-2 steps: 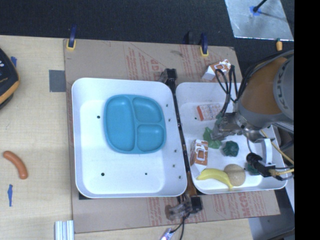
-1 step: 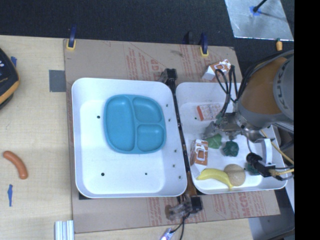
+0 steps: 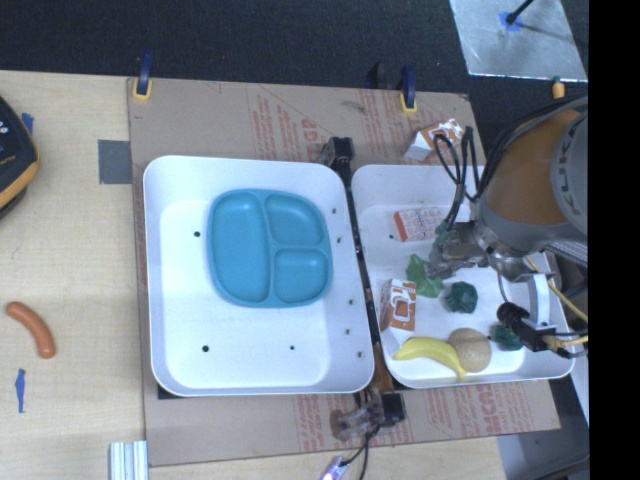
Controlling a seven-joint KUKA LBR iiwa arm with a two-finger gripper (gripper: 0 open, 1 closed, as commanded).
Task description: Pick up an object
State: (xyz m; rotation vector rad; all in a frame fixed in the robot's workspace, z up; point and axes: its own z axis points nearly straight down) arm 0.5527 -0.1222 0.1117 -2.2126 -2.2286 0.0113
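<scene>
We take the blue tray (image 3: 268,246) as our landmark; it lies in the left bin (image 3: 170,268) and has 3 compartments. Far left of the tray, off both bins, a sausage (image 3: 32,328) lies on the bench. Right of the tray, the right bin (image 3: 372,193) holds the candidate objects: 2 orange-and-white packets (image 3: 400,304), a green leafy piece (image 3: 424,276), a dark green lump (image 3: 461,296), a banana (image 3: 428,353) and a round tan item (image 3: 469,349). Furthest right of the tray, the gripper (image 3: 455,250) sits low over this bin, just beside the leafy piece. We cannot tell how its hand is set, and we see no object in it. We judge the step in hand to be the approach to a grasp. The next move calls for centring on 1 object, probably the leafy piece, and closing before lifting.
</scene>
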